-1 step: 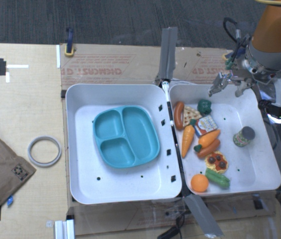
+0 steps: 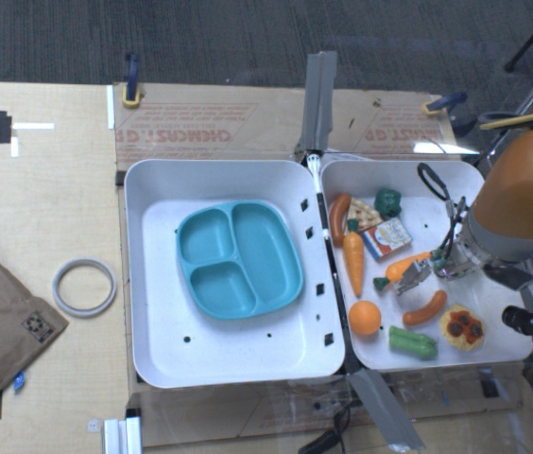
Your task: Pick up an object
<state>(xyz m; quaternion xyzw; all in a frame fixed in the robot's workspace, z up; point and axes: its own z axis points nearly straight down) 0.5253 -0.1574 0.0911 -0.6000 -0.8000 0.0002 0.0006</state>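
**End effector low in the right bin**

Camera view: the end effector [image 2: 416, 277] sits among toy food in the right bin [image 2: 455, 346], at a small orange piece [image 2: 401, 269]; whether it grips cannot be told. A sausage [image 2: 424, 308] lies just below it. The left bin [image 2: 153, 253] holds a teal divided plate [image 2: 238, 258].

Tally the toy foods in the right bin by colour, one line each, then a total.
Orange: 3 (carrot, orange ball, small piece at the pincer)
Red-brown sausages: 2
Green: 2
Multicoloured: 3 (pizza slice, box, tart)
Total: 10
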